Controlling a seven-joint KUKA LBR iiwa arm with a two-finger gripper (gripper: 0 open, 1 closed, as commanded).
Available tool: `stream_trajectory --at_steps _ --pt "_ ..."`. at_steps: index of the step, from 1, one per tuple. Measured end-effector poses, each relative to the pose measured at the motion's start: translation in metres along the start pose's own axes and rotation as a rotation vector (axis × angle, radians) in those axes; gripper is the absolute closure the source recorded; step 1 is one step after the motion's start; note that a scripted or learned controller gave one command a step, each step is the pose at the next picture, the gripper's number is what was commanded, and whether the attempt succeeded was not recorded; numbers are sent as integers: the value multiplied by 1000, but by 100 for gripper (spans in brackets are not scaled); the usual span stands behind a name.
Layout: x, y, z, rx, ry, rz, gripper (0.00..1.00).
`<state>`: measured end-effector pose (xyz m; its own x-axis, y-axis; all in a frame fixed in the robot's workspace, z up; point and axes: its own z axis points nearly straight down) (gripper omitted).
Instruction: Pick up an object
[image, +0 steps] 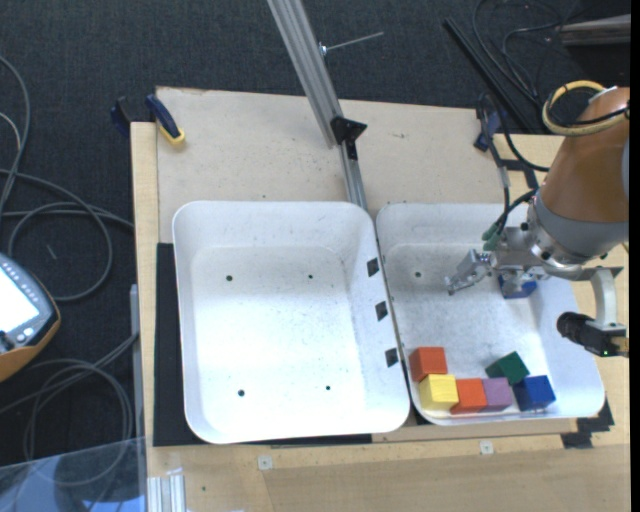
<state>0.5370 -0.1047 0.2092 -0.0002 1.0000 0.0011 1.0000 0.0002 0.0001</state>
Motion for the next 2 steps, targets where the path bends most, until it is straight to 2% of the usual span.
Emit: stream_trajectory --at_steps 1,2 --pt "-44 40 114 8 0 1 0" --pt "-92 116 108 -8 -4 -2 0"
